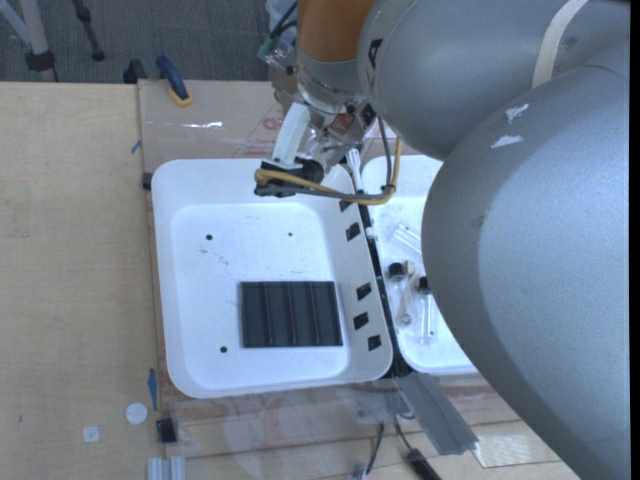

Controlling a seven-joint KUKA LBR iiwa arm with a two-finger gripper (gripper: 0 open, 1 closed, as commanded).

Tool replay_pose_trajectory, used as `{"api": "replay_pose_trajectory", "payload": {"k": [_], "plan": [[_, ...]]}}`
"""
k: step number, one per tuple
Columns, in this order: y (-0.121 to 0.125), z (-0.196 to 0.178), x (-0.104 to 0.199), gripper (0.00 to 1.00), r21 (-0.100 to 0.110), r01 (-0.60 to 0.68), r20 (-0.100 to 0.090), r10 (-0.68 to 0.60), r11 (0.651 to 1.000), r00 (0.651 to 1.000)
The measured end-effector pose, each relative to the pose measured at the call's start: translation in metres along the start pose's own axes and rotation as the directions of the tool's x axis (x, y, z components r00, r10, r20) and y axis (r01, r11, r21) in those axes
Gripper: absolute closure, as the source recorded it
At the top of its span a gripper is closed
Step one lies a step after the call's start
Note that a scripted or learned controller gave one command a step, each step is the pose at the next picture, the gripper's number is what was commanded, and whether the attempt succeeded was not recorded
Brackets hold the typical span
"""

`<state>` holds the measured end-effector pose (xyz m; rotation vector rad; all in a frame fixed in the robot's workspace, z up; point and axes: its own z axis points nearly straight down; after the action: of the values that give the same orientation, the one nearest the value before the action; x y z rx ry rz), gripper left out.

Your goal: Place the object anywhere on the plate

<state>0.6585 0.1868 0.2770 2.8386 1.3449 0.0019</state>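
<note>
The plate (290, 314) is a dark ribbed rectangle lying flat in the front half of the left bin (190, 268). My gripper (335, 148) hangs under the orange wrist band, above the back rim where the two bins meet, well behind the plate. The wrist and the big grey arm hide what is at its tip. In the right bin (440, 360) lie a few clear plastic pieces (406, 238) and a small black object (397, 269), near that bin's left wall. The arm covers most of the right bin.
Black tabs (362, 292) line the divider between the bins. A blue-and-yellow tool (174, 81) lies on the bench behind the left bin. Small white discs (135, 413) sit at the front left of the bench.
</note>
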Motion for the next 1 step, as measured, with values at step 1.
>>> {"api": "replay_pose_trajectory", "payload": {"k": [1], "plan": [[-0.0329,-0.0031,0.0232,1.00,0.005,0.445,0.002,-0.445,0.895,0.896]]}}
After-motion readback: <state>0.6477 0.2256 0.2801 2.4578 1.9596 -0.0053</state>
